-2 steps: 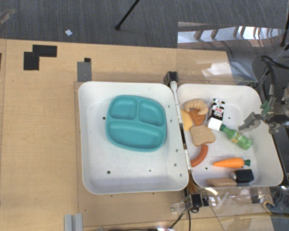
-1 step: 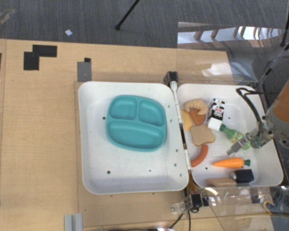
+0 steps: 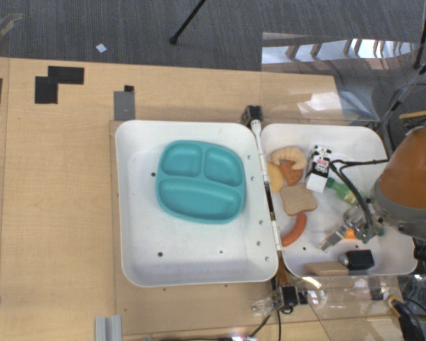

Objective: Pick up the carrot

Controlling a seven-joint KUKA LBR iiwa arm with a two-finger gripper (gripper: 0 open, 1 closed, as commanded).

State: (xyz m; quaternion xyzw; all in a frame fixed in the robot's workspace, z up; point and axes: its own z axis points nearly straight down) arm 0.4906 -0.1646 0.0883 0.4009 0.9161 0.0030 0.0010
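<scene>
The carrot shows as a small orange piece in the right bin, near its front right. It lies right up against my gripper, which reaches in low from the right, below the grey wrist with the orange band. Gripper parts cover most of the carrot, so I cannot make out whether it is held or just lying beside the gripper. A green bit lies just behind the gripper; it may be the carrot's leafy end.
The right bin also holds a croissant, a slice of bread, a reddish sausage and a tan stick by the front wall. The left bin holds a teal divided plate.
</scene>
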